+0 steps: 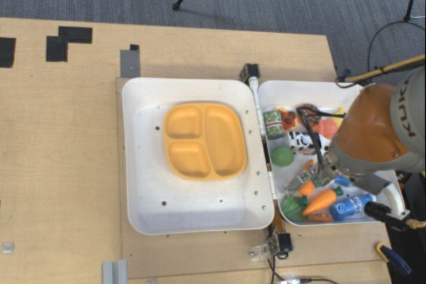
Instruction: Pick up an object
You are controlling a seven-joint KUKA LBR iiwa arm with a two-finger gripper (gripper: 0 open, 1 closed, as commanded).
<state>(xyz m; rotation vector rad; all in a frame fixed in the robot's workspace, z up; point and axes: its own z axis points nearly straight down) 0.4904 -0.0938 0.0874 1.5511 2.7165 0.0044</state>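
Bench (60, 163): pale wood, carrying two shallow white bins side by side, so that things can be moved from one to the other. Left bin (143, 203): holds one orange divided plate (203, 141), lying flat near the middle with three compartments, all bare. Right bin (266, 91): crowded with small things heaped close together, likely the stock from which one is to be picked. Items noted there: a green ball (282, 155) near the left wall; a small green-labelled can (273, 123) above it; a black-and-white patterned piece (303, 140) just beside the ball; a red item (289, 119) and a pinkish one (328, 127) toward the top; an orange carrot (321, 201) lying aslant near the bottom edge, touching a blue bottle (347, 207) to its right. Arm (373, 130): grey with an orange band, reaching in from the right and hanging over the middle of the right bin, covering part of the heap. Pincer (318, 173): low among the things just above the carrot; whether its fingers stand wide or narrow cannot be told, and nothing can be made out between them. Judgement: a grasp is being sought in the lower heap, with the carrot and its neighbours the nearest candidates; crowding may spoil the try.
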